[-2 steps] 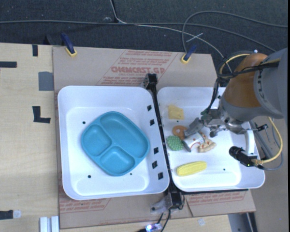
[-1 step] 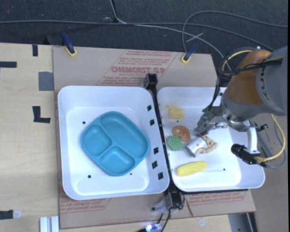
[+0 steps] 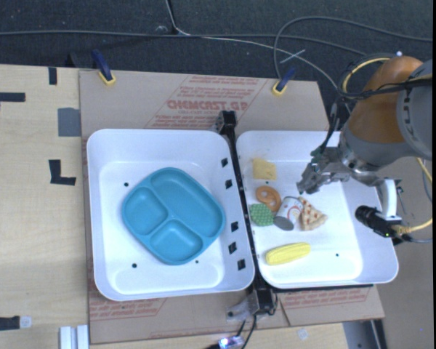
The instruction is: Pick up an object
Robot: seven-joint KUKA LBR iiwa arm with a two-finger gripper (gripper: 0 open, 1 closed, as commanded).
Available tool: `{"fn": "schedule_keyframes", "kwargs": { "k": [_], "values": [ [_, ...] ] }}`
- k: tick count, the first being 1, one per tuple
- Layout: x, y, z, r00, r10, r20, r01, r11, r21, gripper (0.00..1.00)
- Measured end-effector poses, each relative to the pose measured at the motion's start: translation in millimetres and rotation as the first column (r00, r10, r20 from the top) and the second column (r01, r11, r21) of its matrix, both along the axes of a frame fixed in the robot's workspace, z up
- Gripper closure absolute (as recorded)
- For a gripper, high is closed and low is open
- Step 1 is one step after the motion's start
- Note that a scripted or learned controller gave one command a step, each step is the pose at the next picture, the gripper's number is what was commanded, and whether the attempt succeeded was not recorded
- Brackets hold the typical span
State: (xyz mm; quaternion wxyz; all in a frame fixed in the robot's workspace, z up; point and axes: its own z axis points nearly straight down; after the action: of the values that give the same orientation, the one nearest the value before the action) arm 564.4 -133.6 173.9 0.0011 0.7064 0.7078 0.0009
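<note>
Toy food sits in right bin (image 3: 349, 264), bunched near its left wall: cheese (image 3: 264, 169), pretzel (image 3: 268, 196), green round thing (image 3: 261, 214), pizza slice (image 3: 312, 217), corn (image 3: 288, 253) near front edge. Blue tray (image 3: 173, 214) fills left bin (image 3: 102, 195). Gripper (image 3: 310, 182) hangs over pizza, ready to grab. Cannot tell pincer state; tips blurry, dark.

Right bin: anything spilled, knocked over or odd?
Nothing stands out. In the right bin, cheese, pretzel, green piece, pizza slice and corn lie loosely clustered inside. The blue tray sits flat in the left bin.
</note>
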Motion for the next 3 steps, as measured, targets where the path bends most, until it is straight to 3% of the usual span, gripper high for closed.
{"fn": "schedule_keyframes", "kwargs": {
  "k": [1,2,3],
  "values": [
    [1,0,53,1.0,-0.001,0.001,0.001,1.0,-0.001,1.0],
    [11,47,52,1.0,0.004,-0.004,-0.004,1.0,0.001,1.0],
    [39,92,59,1.0,0.004,-0.002,-0.004,1.0,0.001,1.0]
  ]
}}
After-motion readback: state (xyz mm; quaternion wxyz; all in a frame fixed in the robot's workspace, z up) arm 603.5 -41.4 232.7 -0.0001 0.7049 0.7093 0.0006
